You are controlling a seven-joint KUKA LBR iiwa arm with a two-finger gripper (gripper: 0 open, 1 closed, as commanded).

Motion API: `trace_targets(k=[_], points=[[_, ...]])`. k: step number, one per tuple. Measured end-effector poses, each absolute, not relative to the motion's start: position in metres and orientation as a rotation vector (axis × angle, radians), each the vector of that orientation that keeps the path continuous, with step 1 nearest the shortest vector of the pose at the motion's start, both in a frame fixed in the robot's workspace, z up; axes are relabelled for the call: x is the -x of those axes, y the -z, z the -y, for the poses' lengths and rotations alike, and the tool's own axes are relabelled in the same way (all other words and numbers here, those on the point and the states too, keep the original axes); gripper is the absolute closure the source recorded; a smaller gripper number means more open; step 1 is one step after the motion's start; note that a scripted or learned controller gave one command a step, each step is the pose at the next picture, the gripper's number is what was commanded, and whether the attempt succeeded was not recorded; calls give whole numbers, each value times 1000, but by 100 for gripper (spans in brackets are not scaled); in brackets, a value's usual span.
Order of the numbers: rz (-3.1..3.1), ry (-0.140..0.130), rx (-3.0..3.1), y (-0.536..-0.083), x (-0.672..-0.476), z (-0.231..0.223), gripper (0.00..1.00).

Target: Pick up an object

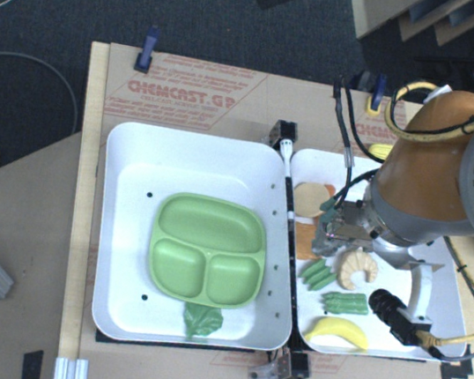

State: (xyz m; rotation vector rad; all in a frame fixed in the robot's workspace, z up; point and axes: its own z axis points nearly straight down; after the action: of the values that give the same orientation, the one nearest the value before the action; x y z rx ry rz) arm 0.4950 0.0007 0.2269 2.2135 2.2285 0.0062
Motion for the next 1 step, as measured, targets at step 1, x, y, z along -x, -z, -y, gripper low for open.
trace_targets(k=[1], points=[[-2233,6,-2221,-182,-479,-58,100]])
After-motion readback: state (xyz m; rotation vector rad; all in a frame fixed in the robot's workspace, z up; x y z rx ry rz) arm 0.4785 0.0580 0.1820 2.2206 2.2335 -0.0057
